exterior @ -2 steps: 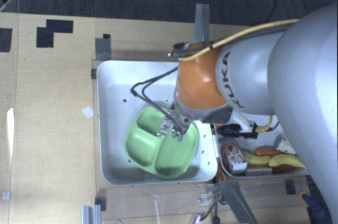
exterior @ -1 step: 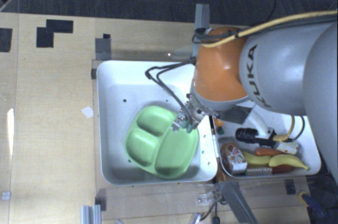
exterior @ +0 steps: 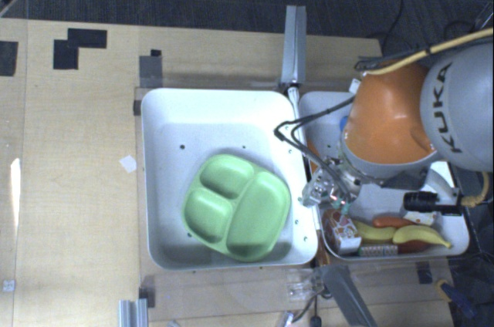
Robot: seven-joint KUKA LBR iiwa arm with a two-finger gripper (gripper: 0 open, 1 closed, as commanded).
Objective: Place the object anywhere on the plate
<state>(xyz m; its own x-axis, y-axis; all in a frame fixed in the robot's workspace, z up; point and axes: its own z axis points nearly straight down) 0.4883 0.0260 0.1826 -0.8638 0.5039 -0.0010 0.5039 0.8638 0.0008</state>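
A green plate (exterior: 235, 206) with three compartments lies tilted in the left white bin (exterior: 166, 163), toward its front. My gripper (exterior: 323, 193) hangs low over the left end of the right bin (exterior: 457, 242), just past the wall between the two bins. Right below it lies a small red and white packet (exterior: 344, 230). I see nothing clearly held in the gripper. The arm's orange band (exterior: 386, 121) and grey wrist cover most of the right bin.
Along the right bin's front lie a yellow banana (exterior: 423, 237), a red piece (exterior: 390, 222) and a pale green-yellow piece (exterior: 373, 234). A black cable (exterior: 289, 134) loops from the wrist over the dividing wall. A metal post (exterior: 294, 44) stands behind the bins.
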